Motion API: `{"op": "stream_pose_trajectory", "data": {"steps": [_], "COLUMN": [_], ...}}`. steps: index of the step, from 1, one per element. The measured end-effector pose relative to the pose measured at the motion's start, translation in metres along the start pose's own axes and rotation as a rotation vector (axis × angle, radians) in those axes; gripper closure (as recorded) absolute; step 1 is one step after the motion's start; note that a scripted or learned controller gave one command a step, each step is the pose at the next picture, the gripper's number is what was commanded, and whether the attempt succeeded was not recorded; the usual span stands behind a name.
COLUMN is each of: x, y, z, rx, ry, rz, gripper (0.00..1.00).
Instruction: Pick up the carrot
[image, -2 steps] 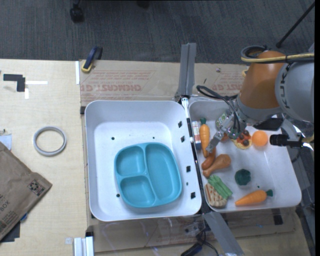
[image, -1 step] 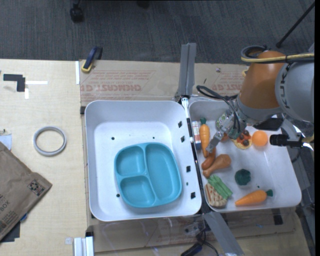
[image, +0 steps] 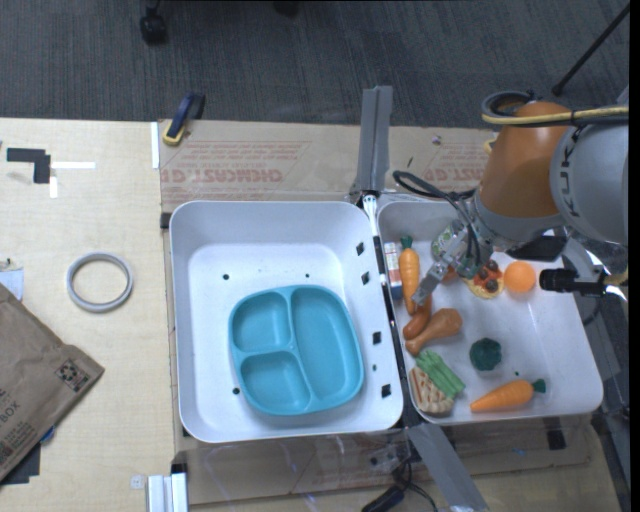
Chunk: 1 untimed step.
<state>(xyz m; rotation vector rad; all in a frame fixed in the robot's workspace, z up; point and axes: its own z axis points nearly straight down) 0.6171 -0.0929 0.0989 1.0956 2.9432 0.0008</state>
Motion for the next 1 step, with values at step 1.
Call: {"op": "stream_pose_trajectory", "data": {"steps": [1], "x": [0.0000], "y": [0.0000], "z": [0.0000], "rx": [0.000], "ry": [0.000], "rz": [0.000], "gripper": [0.00]}}
